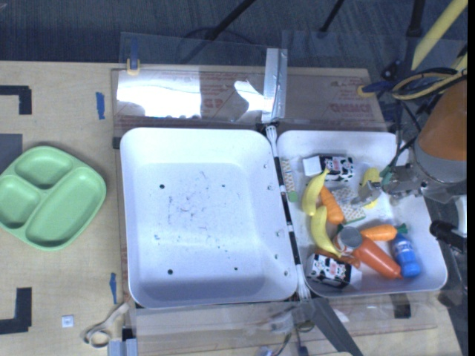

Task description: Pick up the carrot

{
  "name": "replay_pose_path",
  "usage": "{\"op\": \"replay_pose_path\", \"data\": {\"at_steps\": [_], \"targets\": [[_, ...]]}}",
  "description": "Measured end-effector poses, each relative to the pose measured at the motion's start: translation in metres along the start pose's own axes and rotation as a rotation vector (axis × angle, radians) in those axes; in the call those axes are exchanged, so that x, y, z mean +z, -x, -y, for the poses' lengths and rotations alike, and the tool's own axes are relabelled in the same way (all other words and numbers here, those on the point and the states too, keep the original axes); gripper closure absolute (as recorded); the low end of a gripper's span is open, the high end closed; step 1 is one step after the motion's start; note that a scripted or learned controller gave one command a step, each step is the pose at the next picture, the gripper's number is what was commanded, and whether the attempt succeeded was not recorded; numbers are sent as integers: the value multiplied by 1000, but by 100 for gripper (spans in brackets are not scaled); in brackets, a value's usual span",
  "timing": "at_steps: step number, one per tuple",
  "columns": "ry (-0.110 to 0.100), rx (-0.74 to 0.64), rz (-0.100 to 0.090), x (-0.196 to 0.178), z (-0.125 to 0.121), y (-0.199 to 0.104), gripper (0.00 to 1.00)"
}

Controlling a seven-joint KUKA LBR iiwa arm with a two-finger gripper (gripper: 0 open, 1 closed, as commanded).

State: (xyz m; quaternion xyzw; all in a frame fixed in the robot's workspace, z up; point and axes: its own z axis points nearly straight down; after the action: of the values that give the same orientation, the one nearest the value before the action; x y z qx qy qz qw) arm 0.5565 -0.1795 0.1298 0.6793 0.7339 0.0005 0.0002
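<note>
No brand or label is showing clearly enough to read. Red print is running across the cardboard [349, 99] behind the bins, but the letters are too small. Two small boxes with black and white patches are lying in the right bin [438, 273], one [335, 166] near its back edge and one [329, 270] near its front edge; I cannot read any writing on them.

The carrot [380, 233] is lying in the right bin, in the front right part. Its long axis is running almost parallel to the front edge. The green end is pointing to the right edge and the orange body is pointing toward the middle of the bin. A blue bottle [405, 256] is sitting just beside the green end. A bigger orange cone [375, 259] is lying just in front of the carrot, and two bananas [318, 212] are lying to its left.

The gripper [386, 182] is hanging over the right part of this bin, behind the carrot and apart from it. I cannot tell if it is wide or narrow.

The left bin [141, 154] is standing next to the right bin. A green plate [48, 196] is resting near the left edge of the bench.
</note>
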Motion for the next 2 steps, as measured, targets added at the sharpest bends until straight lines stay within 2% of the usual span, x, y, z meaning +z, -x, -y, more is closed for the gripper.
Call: {"op": "replay_pose_path", "data": {"at_steps": [1, 2], "targets": [[5, -252, 1, 43, 30, -79, 0], [4, -280, 3, 43, 4, -5, 0]]}}
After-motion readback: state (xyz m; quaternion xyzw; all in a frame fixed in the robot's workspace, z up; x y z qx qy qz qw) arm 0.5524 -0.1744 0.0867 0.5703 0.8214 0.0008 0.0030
